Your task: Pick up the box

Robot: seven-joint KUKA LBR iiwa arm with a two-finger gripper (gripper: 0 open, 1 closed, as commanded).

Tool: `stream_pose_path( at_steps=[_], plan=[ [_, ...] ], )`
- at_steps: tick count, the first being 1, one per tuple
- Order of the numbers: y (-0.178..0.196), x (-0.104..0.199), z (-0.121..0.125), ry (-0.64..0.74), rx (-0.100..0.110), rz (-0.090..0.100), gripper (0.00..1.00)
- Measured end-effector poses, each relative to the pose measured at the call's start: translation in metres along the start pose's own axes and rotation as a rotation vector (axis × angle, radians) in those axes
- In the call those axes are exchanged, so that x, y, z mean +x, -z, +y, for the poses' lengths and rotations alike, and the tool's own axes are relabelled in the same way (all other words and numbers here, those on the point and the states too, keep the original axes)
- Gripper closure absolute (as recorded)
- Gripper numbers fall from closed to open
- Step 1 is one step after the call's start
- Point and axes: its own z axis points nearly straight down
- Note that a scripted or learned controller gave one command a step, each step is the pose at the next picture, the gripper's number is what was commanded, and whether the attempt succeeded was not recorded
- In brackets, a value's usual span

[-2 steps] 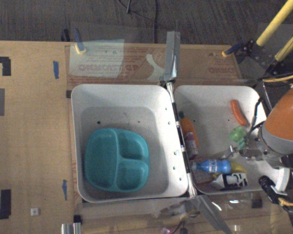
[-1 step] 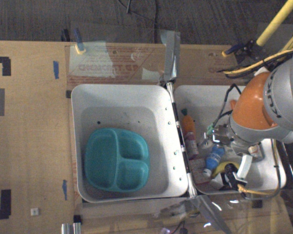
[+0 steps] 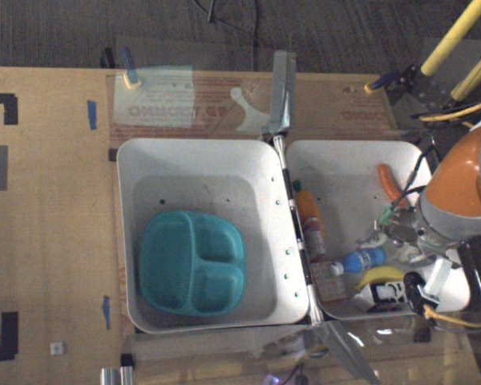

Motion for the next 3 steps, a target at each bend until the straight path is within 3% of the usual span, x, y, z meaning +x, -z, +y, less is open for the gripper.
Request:
stream_pose_path(
  at_steps=[1, 2, 3],
  plan=[
    [-0.0005, -0.0050, -0.0180, 0.049, -0.004, -0.005, 0.00],
    [-0.0006, -0.0050, -0.0181, 0.049, -0.003, -0.005, 0.00],
    [0.0075, -0.0084, -0.0188, 0.045, -0.001, -0.012, 1.00]
  ],
)
